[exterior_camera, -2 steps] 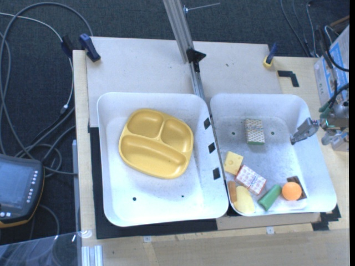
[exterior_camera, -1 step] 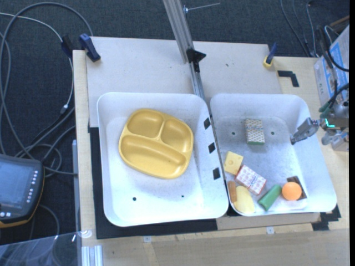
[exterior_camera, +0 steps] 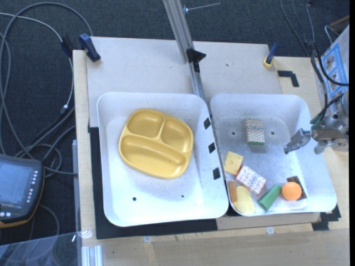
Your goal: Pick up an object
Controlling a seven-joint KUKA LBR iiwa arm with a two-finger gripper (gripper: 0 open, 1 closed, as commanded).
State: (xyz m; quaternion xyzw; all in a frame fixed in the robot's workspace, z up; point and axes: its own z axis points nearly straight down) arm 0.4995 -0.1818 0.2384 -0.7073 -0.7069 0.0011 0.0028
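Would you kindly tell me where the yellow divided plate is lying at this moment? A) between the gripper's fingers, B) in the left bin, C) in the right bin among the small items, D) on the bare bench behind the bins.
B: the yellow divided plate lies flat inside the left bin, while the small items such as the orange ball sit in the right bin.

Yellow tray (exterior_camera: 156, 143), orange ball (exterior_camera: 292, 191), green block (exterior_camera: 270, 197), checkered box (exterior_camera: 254, 131).

Gripper (exterior_camera: 304, 141): grey metal, dark finger tips; boxy silver wrist block, possibly cabled, partly cropped.
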